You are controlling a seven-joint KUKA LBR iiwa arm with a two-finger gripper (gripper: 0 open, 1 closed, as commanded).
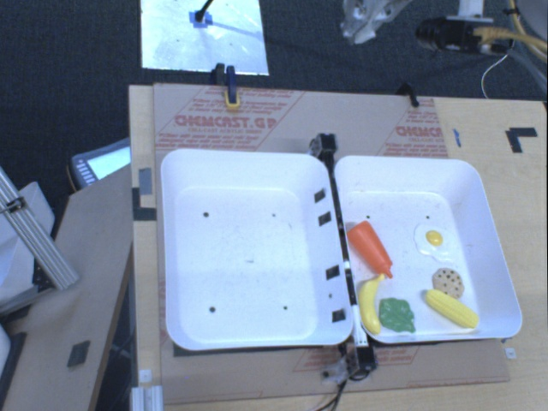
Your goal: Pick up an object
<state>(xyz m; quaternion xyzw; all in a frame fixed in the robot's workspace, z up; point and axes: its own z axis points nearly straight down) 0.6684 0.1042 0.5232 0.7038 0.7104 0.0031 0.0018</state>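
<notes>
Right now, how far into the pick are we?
Nothing looks done: carrot, banana, green leaf, corn, cookie and fried egg all lie in the right bin. In hand: the gripper is at the top edge, beyond the bins. Left: descend, grasp, lift.

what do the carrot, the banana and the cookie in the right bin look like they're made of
Carrot: probably moulded plastic, smooth and evenly orange with a faint sheen. Banana: likely the same, flat uniform yellow with no markings. Cookie: tan with dark specks and a duller look; plastic or rubber, too small to tell. All look like toy food.
</notes>
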